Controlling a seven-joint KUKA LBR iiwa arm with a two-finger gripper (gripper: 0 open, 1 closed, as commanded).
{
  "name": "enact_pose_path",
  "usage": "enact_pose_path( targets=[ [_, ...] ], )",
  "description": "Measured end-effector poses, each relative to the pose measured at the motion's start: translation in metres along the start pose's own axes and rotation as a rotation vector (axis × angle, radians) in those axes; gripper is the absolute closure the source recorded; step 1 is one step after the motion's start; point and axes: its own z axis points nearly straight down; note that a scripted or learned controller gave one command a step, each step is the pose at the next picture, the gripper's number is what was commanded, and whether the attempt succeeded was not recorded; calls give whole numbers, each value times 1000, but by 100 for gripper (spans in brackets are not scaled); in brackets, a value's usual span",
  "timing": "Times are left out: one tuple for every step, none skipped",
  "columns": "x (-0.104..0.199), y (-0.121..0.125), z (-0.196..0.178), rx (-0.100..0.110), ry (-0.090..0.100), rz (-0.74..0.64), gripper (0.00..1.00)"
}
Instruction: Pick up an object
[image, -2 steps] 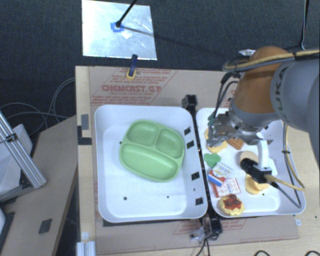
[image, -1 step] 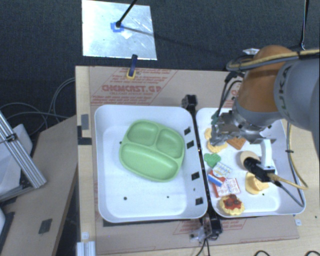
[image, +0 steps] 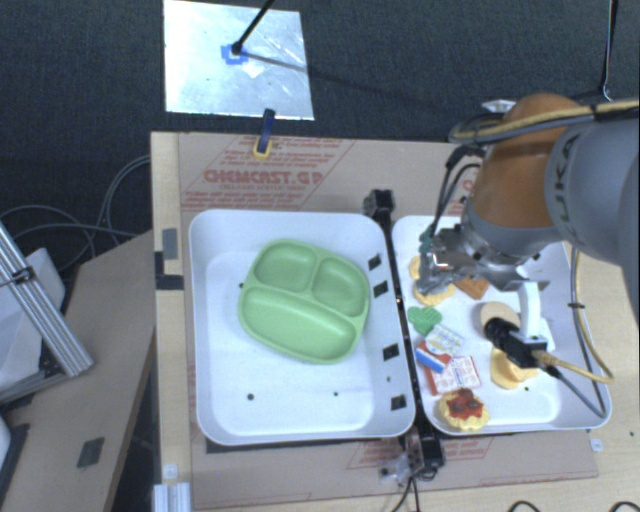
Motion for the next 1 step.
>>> enact_pose_path(
  targets=[
    [9, 0, -5, -1, 1, -2, 100]
  ],
)
